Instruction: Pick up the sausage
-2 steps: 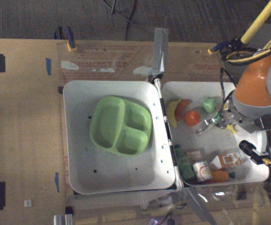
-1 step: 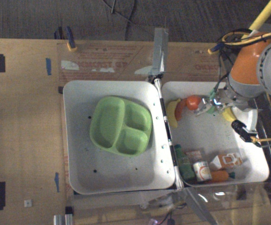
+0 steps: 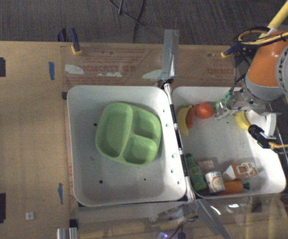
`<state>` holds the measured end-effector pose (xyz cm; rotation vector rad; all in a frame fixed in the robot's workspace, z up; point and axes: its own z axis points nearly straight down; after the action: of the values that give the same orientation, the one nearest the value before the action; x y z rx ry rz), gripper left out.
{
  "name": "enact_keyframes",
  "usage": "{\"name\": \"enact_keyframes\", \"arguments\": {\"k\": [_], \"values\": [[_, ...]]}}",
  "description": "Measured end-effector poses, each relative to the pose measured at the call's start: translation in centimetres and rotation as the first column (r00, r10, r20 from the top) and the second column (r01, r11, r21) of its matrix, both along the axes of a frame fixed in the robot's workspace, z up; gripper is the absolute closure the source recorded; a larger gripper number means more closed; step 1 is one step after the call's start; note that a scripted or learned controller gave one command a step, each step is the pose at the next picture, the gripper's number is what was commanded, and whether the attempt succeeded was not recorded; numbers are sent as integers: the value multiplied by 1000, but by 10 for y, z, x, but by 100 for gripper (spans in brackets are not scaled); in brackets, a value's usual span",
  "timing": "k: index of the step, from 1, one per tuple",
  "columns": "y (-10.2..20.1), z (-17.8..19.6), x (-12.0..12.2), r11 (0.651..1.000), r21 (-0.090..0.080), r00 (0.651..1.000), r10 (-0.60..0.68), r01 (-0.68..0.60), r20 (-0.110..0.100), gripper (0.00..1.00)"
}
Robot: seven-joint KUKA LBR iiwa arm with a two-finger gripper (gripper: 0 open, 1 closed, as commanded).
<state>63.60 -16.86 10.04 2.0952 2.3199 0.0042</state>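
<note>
Dark carpet (image 3: pixel 44 9), plywood bench (image 3: pixel 24 133)

Arm (image 3: pixel 283 68): grey casing, orange band (image 3: pixel 264 68) above wrist, yellow and black cables (image 3: pixel 255 35), metallic claw (image 3: pixel 227 105).

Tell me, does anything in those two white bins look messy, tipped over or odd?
Nothing looks spilled or broken. The green sectioned plastic tray lies askew in the left white bin, turned against its walls. In the right white bin, the small toy food items are crowded along the near edge, and the little orange-and-white carton lies on its side.
</note>
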Motion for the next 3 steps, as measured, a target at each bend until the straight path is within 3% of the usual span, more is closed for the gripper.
{"name": "enact_keyframes", "arguments": {"k": [1, 2, 3], "values": [[0, 0, 0, 1000, 0, 1000, 0, 0, 0, 0], [53, -13, 33, 998, 6, 998, 60, -60, -7, 0], [-43, -12, 20, 996, 17, 996, 83, -83, -17, 0]]}}
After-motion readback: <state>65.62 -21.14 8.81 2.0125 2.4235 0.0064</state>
